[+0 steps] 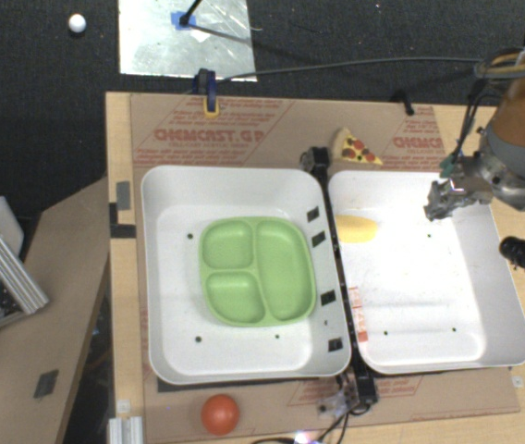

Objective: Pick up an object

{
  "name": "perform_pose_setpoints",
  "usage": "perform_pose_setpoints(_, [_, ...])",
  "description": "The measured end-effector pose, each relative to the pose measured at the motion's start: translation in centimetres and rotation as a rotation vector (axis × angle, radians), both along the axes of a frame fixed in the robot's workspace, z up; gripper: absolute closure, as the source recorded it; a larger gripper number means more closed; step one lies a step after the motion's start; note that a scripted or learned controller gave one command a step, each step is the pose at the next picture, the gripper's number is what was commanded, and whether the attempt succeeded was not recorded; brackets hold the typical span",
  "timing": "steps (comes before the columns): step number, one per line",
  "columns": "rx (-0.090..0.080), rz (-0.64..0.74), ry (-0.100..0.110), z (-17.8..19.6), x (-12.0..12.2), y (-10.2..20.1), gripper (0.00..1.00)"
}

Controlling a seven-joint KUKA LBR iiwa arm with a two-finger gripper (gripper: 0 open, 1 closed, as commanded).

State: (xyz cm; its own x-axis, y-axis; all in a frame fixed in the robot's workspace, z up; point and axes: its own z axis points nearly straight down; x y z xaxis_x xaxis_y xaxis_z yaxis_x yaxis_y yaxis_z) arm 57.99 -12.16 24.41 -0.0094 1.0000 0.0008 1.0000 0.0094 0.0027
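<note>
A: Looking at the gripper (pixel 440 200), hovering over the right bin (pixel 498 345) near the 12 o'clock end of its floor. Released or clenched?

B: Not managing to tell; too small and dark from up here. Judging it as not yet gripping anything, going by the target.

A: Meaning the yellow piece (pixel 357 229)?

B: Yes. Lying flat on the floor of that bin at about 10 o'clock, close to the left wall. Sitting apart from the gripper, roughly at 8 to 9 o'clock from it.

A: Worrying about that wall?

B: Somewhat. Advising travelling across at height first, then coming straight down over the middle of the piece. Recommending closing along a line running 12 to 6, parallel to the wall, and so avoiding scraping it.

A: And a low, flat thing like that?

B: Needing to go nearly to the floor before squeezing, slowly. Otherwise risking closing on air above it.

A: Ignoring the green divided plate (pixel 257 271) in the left bin (pixel 165 340)?

B: Leaving it alone, probably; too wide. Likewise skipping the pizza slice (pixel 357 147) out past 12 o'clock on the board, and the red ball (pixel 219 413) down at 6.
</note>
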Motion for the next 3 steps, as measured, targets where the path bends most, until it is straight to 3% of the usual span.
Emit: perform_pose_setpoints(3, [0.002,0.002,0.002,-1.3,-1.8,18.1,1.0])
